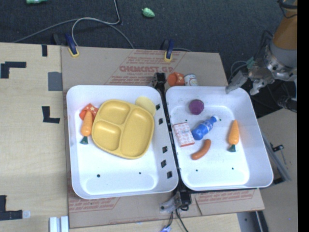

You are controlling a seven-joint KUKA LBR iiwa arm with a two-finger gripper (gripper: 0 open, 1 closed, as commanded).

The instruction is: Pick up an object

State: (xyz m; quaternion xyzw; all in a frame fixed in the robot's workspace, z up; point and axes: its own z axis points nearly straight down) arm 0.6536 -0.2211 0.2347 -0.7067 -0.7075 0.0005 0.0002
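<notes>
The right bin (pixel 251 178) holds a purple plum (pixel 196 106), a blue bottle (pixel 204 127), an orange carrot (pixel 233 133), a brown sausage (pixel 201 149) and a red-and-white packet (pixel 182 133). My gripper (pixel 245 85) hangs over that bin's far right corner, above its rim, well apart from every object. Its two grey fingers (pixel 234 84) are spread open with nothing between them. The plum is the nearest item, to its lower left.
The left bin (pixel 116 182) carries a yellow divided plate (pixel 122 128), a second carrot (pixel 87 124), a red item (pixel 88 111) and a pale yellow piece (pixel 145 103). An orange ball (pixel 175 79) and a small can (pixel 190 79) lie behind the bins. Clamps (pixel 168 50) grip the cardboard's far edge.
</notes>
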